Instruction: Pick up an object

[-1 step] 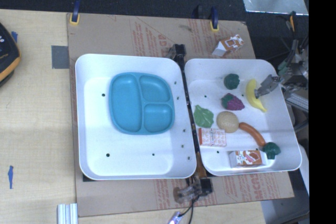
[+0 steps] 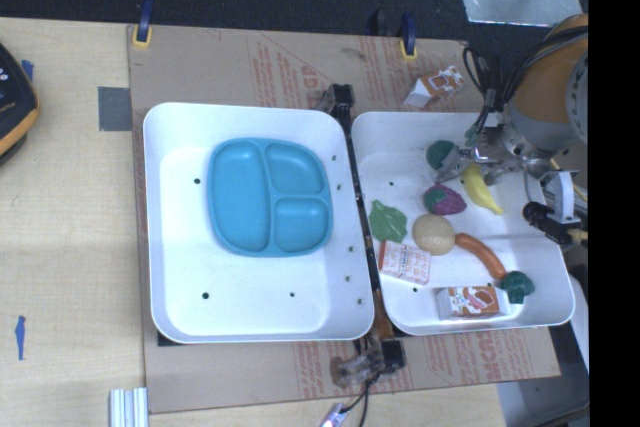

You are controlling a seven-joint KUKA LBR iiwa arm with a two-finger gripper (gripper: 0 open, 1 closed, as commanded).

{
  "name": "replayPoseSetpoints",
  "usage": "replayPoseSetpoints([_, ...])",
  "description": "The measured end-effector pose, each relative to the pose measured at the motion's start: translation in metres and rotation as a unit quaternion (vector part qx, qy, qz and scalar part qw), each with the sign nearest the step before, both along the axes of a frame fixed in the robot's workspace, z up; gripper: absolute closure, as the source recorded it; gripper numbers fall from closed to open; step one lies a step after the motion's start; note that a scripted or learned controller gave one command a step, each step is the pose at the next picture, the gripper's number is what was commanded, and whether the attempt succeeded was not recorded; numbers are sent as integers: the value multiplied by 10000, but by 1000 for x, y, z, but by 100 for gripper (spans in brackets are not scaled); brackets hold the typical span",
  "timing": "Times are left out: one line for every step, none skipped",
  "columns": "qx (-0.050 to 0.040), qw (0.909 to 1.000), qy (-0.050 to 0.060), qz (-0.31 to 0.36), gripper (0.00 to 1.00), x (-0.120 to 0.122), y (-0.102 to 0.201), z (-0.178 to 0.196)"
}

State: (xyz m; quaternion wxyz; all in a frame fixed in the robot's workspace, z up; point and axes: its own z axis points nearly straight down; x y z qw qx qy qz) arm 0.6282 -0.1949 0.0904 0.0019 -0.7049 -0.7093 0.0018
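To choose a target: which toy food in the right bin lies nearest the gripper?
The banana: it lies right beside the gripper, while the purple piece and potato lie farther left.

The grey arm reaches in from the right edge of the camera view, its orange band (image 2: 548, 80) showing high up beside the wrist, with dark cables looping down along it. The tool (image 2: 478, 161) hangs low at the arm's end, its metal parts pointing downward and leftward.
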Motion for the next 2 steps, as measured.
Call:
replayPoseSetpoints([-1, 10000, -4, 5, 0, -37, 58, 1])
replayPoseSetpoints([-10, 10000, -5, 12, 100, -37, 56, 13])
